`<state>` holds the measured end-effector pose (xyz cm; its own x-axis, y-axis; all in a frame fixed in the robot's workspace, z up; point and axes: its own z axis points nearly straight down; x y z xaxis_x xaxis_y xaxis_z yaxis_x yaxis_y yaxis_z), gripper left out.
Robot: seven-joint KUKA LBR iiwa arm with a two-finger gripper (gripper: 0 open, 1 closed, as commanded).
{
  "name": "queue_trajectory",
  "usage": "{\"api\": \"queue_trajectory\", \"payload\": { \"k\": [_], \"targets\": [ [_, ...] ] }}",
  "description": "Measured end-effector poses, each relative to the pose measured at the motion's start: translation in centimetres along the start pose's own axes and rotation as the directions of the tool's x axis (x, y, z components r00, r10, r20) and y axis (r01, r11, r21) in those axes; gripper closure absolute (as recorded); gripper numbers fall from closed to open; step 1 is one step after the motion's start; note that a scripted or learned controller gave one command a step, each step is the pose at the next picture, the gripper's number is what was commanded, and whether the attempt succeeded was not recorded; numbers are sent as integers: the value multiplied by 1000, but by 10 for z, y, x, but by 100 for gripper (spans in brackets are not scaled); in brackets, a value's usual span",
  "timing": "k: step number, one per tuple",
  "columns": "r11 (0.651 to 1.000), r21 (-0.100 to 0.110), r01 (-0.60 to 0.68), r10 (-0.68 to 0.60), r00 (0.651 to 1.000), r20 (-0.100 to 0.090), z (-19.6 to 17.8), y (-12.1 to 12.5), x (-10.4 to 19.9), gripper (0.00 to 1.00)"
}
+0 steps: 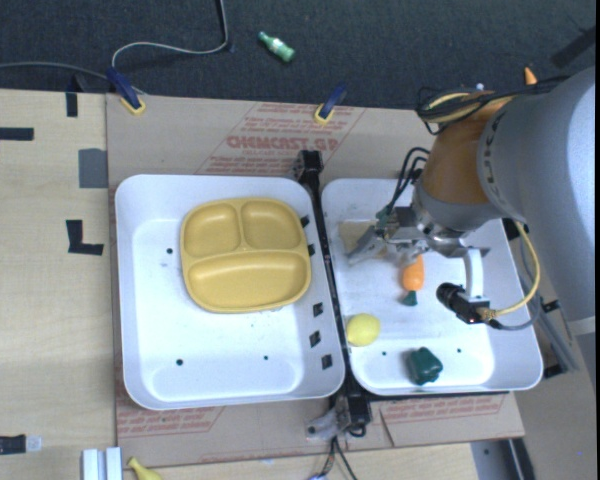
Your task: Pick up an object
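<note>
The gripper (380, 240) sits over the right bin (510, 368), upper left part; can't tell what it's doing. A little orange carrot-looking thing (412, 275) lies just right of it and a bit nearer, with a yellow ball (362, 329) and dark green block (424, 365) further toward the front edge. Yellow divided plate (246, 253) is over in the left bin (145, 268).

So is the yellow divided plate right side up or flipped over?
Right side up: the yellow divided plate lies flat in the left bin, its three compartments facing upward.

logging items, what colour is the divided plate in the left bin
Mustard yellow. The divided plate shows plainly in the camera view, lying in the left bin.
</note>
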<state>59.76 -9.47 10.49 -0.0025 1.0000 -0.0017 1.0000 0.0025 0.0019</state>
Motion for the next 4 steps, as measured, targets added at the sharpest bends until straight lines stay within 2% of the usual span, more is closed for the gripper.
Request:
{"api": "queue_trajectory", "payload": {
  "k": [1,3,4],
  "targets": [
    [1000,-3,-1,1,1000,0,19,-18,1,0],
    [1000,-5,0,0,1000,0,18,-37,-6,0],
    [1000,-3,-1,1,1000,0,19,30,-7,0]
  ]
}}
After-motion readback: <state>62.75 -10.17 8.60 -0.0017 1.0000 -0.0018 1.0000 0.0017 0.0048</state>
